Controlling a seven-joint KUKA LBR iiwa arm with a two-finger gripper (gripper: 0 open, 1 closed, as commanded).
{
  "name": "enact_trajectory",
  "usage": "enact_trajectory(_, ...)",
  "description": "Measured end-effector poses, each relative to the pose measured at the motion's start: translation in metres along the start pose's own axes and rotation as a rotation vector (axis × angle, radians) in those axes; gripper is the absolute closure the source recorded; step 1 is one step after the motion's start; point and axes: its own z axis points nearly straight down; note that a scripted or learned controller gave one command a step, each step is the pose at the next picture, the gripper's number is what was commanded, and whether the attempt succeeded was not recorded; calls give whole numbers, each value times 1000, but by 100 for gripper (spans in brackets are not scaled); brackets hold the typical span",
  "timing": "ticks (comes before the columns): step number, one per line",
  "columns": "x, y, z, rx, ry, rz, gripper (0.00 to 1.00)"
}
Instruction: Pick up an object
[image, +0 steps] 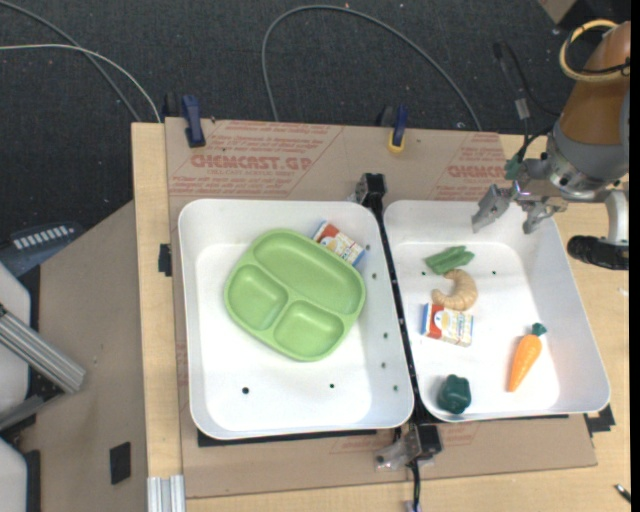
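Hand (511, 208) open, empty, over right white bin's (583, 330) far rim. Green pea pod (446, 259), tan croissant (459, 289), small carton (447, 324) touch: risk of nudging neighbours, or clipping the rim.

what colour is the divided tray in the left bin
Light green: the divided tray shows plainly in the camera view, lying in the left bin.

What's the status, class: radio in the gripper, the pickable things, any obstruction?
Gripper open, above right bin's far edge, holding nothing. Carrot, croissant, green pod untouched in bin. Nothing blocking.
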Motion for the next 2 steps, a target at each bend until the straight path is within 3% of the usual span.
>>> enact_trajectory(2, 0, 0, 0, 0, 0, 0, 0)
